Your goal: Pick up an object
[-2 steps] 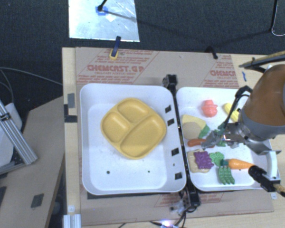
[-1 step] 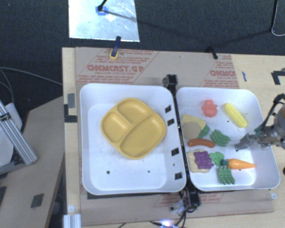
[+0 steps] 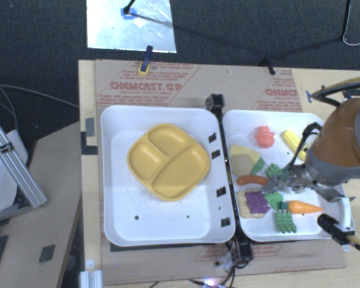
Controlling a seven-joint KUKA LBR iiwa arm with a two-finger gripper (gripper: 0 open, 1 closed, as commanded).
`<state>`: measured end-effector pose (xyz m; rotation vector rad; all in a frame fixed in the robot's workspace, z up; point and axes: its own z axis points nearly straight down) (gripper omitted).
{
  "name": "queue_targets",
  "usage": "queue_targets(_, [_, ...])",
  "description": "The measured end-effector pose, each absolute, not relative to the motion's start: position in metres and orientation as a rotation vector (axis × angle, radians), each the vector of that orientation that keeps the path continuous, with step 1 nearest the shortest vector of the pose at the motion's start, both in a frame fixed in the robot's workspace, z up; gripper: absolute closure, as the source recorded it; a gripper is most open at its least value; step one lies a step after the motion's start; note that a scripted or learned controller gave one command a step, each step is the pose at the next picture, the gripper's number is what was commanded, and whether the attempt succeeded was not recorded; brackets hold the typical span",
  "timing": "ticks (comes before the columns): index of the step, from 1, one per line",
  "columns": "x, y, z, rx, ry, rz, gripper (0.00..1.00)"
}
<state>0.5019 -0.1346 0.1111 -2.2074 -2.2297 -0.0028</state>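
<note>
The yellow divided plate (image 3: 168, 162) lies alone in the left bin (image 3: 117, 131). To its right, the right bin (image 3: 240, 122) holds toy food: purple grapes (image 3: 257, 202), a red chili (image 3: 252, 180), green pieces (image 3: 275, 174), a carrot (image 3: 304, 207). The pincer (image 3: 283, 182) is down among the green pieces, at the grasping step; I cannot tell its state. Next, a firm closure before lifting seems needed.
</note>
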Motion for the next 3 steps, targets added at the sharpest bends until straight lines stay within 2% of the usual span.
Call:
queue_targets(1, [0.565, -0.081, 0.102, -2.211, -2.237, -0.008, 0.00])
queue_targets(2, [0.515, -0.038, 0.189, -2.214, -2.232, -0.009, 0.00])
queue_targets(3, [0.484, -0.110, 0.119, -2.225, -2.214, 0.004, 0.00])
